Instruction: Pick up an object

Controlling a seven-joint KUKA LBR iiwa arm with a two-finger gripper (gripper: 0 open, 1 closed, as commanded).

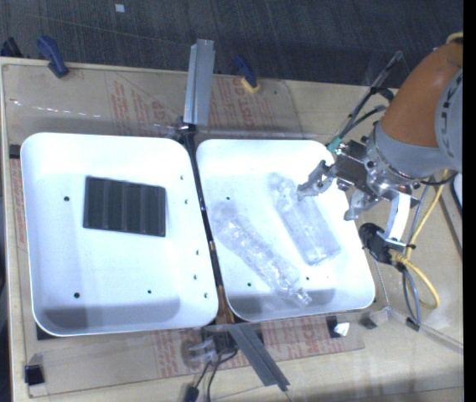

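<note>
Two clear plastic bottles lie in the right bin [221, 166]. One bottle [305, 222] lies near the bin's right side, and the other bottle [257, 249] runs diagonally toward the front. A dark ribbed rectangular block [125, 206] lies flat in the left bin [45, 166]. My gripper [334, 193] hangs over the right bin's right edge, just right of the nearer bottle's upper end. It is open, and nothing sits between its fingers.
A metal divider bar [199, 82] stands at the back between the bins. Blue clamps [54, 57] hold the bench's far edge. Cables and a yellow hose [414, 266] trail beside the right bin.
</note>
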